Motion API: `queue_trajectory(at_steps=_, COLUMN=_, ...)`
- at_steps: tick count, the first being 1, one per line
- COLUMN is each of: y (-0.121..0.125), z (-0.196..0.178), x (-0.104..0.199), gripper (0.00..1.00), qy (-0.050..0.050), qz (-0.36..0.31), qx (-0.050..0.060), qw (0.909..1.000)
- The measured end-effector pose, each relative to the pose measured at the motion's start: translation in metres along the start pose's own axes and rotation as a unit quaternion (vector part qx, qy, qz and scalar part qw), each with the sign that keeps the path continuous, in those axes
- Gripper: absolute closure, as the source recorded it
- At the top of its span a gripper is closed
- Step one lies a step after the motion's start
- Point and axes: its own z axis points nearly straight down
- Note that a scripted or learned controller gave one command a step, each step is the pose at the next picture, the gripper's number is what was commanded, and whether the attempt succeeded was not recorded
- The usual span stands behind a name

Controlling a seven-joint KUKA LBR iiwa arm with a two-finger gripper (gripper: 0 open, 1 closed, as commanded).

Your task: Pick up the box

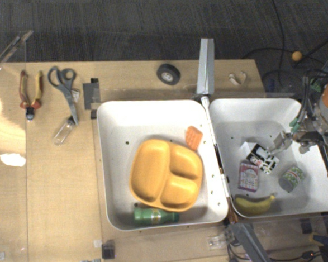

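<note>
Box (248, 176), pink and purple, lies flat in the right bin (320, 203), just above the banana (254, 203).

From the banana, a small black-and-white thing (262, 157) sits further up, touching the box's top corner, and a little green can (292, 178) lies up and to the right. The gripper (284, 140) hangs above the black-and-white thing, near the box but not on it; I cannot tell how its fingers stand. Left of the banana, the other bin (113, 159) holds a yellow tray (167, 174) and a green bottle (153, 215).
</note>
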Motion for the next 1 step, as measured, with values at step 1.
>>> queue_trajectory(at_steps=1, y=-0.0174, z=0.1281, x=0.0649, gripper=0.0, qy=0.0, qz=-0.014, qx=0.0, qw=0.9999)
